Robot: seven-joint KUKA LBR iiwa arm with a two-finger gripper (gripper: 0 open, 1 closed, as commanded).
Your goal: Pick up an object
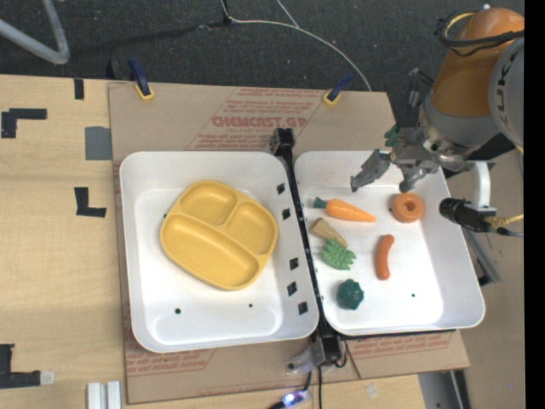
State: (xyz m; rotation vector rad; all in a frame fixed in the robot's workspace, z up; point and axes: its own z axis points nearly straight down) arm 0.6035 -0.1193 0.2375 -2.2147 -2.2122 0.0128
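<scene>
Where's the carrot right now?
The carrot lies in the right bin, near its upper left, just above the green leafy toy and left of the donut.

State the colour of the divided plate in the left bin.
Yellow; the divided plate shows plainly in the camera view.

Yellow plate (220, 233); orange carrot (347, 211); white bins (136, 254); green broccoli (350, 294).

A light wooden surface (51, 254) carries a cardboard sheet (255, 113), fixed at its far edge by two blue-and-yellow clamps (140, 82). Black tape marks (85, 203) lie on the wood. Beyond is dark carpet (341, 15), crossed by a white cable (315, 32).
</scene>
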